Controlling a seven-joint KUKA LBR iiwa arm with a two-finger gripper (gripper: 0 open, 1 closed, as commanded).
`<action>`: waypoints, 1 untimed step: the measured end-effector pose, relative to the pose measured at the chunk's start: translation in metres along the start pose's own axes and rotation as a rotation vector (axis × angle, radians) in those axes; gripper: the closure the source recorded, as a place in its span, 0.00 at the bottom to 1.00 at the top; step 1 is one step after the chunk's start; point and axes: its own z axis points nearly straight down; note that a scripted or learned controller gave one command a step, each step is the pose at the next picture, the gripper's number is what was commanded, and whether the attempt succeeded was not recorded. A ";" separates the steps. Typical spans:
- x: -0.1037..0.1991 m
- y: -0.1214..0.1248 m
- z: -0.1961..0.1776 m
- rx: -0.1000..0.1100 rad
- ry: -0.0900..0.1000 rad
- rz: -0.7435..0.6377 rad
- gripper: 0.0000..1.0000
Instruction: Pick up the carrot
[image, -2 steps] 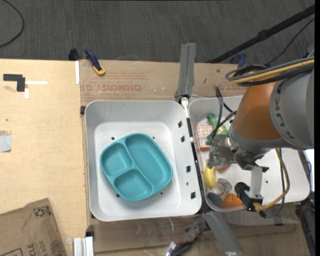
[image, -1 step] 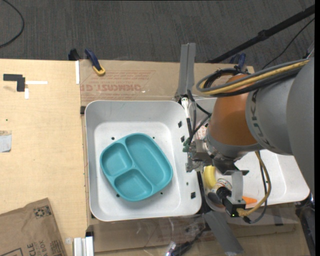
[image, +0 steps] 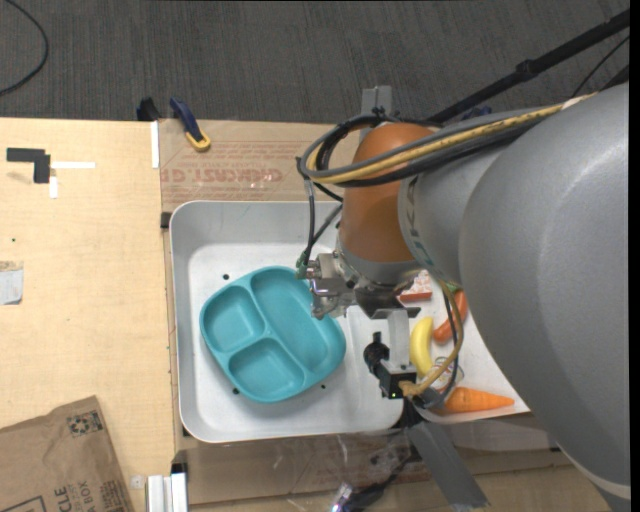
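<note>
- Camera view from above: we see the orange tapered carrot (image: 480, 402) lying on the floor of the right-hand shallow white bin (image: 497, 372), near its front edge, just beside a yellow curved banana (image: 421, 344).
- The two-finger gripper (image: 330, 288) hangs over the left-hand shallow white bin (image: 176, 300), at the rim of a teal three-compartment plastic plate (image: 270, 335) and well apart from the carrot.
- The wrist hides the gripper's working end, so we cannot tell whether it is released or clenched, and we see nothing held in it.
- We judge the task barely begun: the carrot is not grasped or lifted, and the whole pick is left, namely crossing to the right bin, coming down over the carrot, closing and raising.
- The bins sit on a brown cardboard sheet (image: 245, 170) beside a pale wooden benchtop (image: 80, 260); a blue-and-yellow clamp (image: 189, 124) grips the back edge.
- Dark grey carpet (image: 250, 55) lies beyond the bench, and a brown paper bag (image: 60, 462) rests at the near left corner.
</note>
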 end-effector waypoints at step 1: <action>0.057 -0.007 0.011 0.001 -0.002 0.612 1.00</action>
